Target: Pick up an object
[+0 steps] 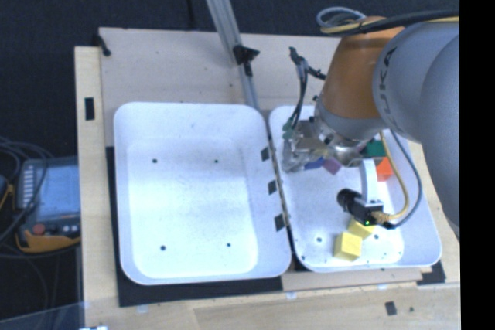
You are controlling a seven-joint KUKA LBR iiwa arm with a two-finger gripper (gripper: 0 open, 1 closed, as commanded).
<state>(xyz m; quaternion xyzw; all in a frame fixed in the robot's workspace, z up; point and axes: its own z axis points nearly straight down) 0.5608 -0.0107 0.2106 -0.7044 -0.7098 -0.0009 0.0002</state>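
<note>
Yellow block; right bin front; apart from claw

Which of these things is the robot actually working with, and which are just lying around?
Part of the job:
gripper
right bin
yellow block
purple piece
orange piece

Just lying about:
left bin
handheld screen unit
metal rail
</note>
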